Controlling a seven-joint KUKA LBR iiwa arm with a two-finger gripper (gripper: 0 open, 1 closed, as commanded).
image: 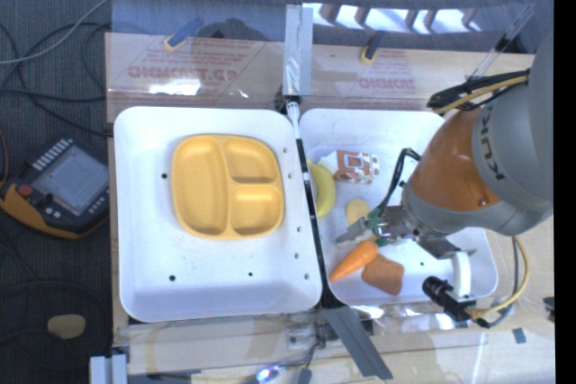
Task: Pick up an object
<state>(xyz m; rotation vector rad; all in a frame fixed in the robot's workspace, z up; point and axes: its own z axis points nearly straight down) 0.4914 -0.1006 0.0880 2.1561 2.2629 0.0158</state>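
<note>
Two shallow white bins are seen from above, side by side on a bench. The left bin (144, 283) carries a yellow divided tray (229, 185), set apart from the loose items. The right bin (486, 270) holds the things offered for picking: a carrot (354, 258), a brown wedge (383, 275) touching it, a pale round piece (357, 211), a small printed packet (356, 165) and a yellow item (322, 186) against the dividing wall. The grey arm with its orange band (450, 171) is reached in from the right and lowered over this bin. The gripper (376, 227) is placed just above the carrot's thick end, which is judged to be the target. Its state cannot be told at this slant; nothing is seen held.
</note>
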